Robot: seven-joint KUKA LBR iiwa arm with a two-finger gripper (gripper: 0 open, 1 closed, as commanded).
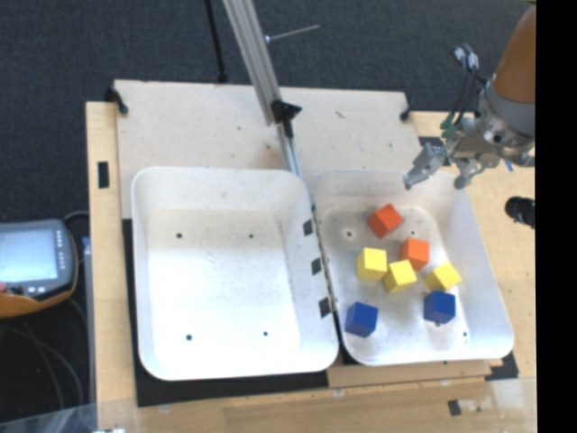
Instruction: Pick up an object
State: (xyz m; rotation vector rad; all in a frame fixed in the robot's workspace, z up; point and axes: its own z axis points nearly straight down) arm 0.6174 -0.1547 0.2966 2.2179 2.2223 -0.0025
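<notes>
Item: bench with two shallow white bins side by side. Left bin point(225, 350): holds no blocks. Right bin point(487, 323): holds seven small cubes, all candidates for the pick. Contents, far to near: orange cube point(386, 219), standing apart at the far end; second orange cube point(415, 252) near the middle; yellow cube point(371, 263) to its left; yellow cube point(399, 275) touching or nearly touching both of those; third yellow cube point(442, 277) to the right; blue cube point(440, 307) just near of it; blue cube point(361, 318) at the near left, close to the bin wall. Gripper point(442, 174): hangs above the far right edge of the right bin, fingers spread apart with nothing between them, well clear of every cube. Arm point(516, 66): grey with orange band, enters from the right. Fixture: a metal mast point(255, 48) rises from the far side between the bins. Risks, as judged: the middle cluster is tightly packed, so a finger coming down there would likely land on a neighbouring cube and jam or scatter the group rather than straddle one piece. The near-left blue cube sits close to the wall, leaving little room for a finger on that side. Several cubes lie turned at an angle; jaws not matched to their faces could pinch a corner and squirt the cube out. The lone far orange cube appears the safest target.
</notes>
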